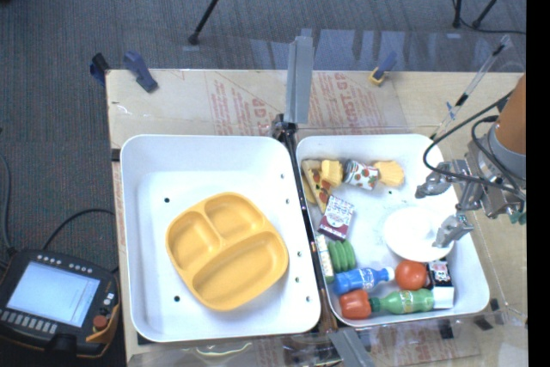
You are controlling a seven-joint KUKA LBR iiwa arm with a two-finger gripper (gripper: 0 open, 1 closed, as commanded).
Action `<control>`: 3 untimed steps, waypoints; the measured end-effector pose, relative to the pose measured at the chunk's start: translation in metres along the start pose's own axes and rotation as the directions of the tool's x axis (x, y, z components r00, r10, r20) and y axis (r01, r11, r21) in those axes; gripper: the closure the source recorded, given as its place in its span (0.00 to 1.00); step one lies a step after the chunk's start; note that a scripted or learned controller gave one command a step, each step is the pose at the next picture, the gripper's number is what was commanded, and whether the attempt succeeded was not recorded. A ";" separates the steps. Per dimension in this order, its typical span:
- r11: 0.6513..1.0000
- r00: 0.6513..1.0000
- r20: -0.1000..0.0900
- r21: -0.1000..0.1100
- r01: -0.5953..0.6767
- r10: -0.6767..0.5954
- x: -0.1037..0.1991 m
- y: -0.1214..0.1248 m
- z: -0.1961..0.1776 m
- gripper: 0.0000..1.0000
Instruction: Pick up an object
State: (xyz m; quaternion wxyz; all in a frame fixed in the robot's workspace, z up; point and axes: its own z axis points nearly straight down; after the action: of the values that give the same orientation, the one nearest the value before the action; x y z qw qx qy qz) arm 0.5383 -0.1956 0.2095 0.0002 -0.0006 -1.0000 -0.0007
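Note:
My gripper point(435, 215) hangs over the right part of the right bin point(375, 143), its two fingers spread open with nothing between them. Just below and left of the fingertips lies a white round dish point(409, 236). Along the bin's left and front lie a purple-and-white carton point(337, 217), a green ribbed toy point(341, 255), a blue bottle point(363, 278), a red tomato point(411, 274), a green bottle point(404, 301) and a red pepper point(354, 303). At the back are a pizza slice toy point(316, 178), a spotted small jar point(362, 174) and a yellow piece point(390, 174).
The left bin point(146, 176) holds a yellow divided plate point(226, 249). A grey upright post point(299, 82) stands behind the gap between the bins. A teach pendant point(56, 296) lies on the floor at lower left. Cables loop beside the wrist at the right.

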 end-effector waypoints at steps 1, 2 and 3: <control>0.911 0.911 0.009 -0.001 -0.412 0.412 -0.060 -0.010 0.117 0.00; 0.803 0.802 0.008 -0.004 -0.597 0.597 -0.080 0.050 0.118 0.00; 0.687 0.687 0.006 -0.001 -0.727 0.727 -0.068 0.092 0.120 0.00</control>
State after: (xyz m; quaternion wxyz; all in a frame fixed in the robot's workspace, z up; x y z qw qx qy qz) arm 0.6066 -0.1036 0.0899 -0.0026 -0.3964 -0.9181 0.0000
